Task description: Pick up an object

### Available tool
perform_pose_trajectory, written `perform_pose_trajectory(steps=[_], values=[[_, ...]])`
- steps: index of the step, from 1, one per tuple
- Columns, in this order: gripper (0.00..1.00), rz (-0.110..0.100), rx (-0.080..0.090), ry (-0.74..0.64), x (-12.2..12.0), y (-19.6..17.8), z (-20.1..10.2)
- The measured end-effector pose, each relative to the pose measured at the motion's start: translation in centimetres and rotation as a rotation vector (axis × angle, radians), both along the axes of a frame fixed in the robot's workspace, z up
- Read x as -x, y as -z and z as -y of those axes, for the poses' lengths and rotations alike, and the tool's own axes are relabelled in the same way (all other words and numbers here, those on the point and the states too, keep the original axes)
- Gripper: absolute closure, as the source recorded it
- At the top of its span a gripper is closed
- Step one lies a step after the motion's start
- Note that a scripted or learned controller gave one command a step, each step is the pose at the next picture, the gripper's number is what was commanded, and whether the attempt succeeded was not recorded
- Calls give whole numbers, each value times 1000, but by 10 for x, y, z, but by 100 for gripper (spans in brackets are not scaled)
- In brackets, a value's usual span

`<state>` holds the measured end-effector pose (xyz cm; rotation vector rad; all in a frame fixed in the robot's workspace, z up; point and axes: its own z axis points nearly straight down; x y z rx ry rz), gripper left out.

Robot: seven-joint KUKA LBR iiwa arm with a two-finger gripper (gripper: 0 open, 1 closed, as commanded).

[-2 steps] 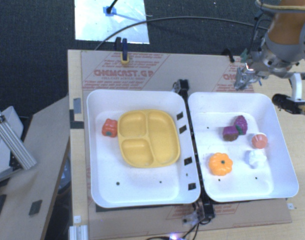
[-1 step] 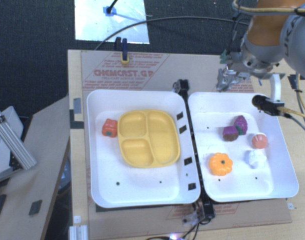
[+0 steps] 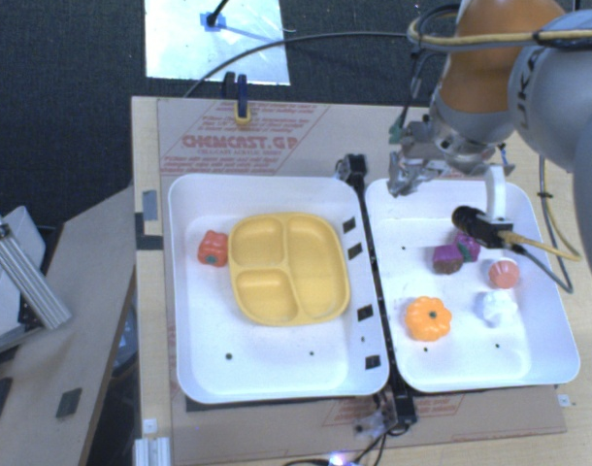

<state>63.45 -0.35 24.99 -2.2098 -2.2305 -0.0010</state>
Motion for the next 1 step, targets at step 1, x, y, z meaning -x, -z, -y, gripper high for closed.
perform_pose_trajectory(steps=[1], values=[[100,1,0,-1,7,17,-59]])
